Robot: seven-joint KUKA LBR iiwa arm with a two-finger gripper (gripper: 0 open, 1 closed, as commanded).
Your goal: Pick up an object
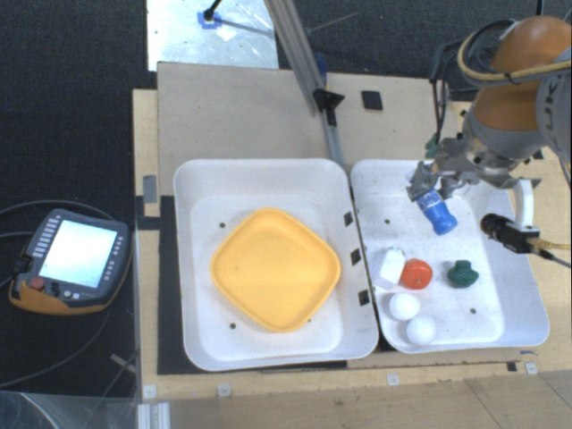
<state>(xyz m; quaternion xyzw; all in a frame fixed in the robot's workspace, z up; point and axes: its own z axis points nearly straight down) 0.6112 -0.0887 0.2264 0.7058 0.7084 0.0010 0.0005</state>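
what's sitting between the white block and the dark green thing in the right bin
In the camera view, a round orange-red object lies between the white block and the dark green object, touching the block and apart from the green one.

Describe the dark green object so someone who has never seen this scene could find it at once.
Start at the right-hand white bin, the one without the yellow plate. Look at the row of small things across its lower half: the green object lies at the right end, just right of the orange-red ball. It is the only dark, lumpy piece; the others are white, orange-red or blue.
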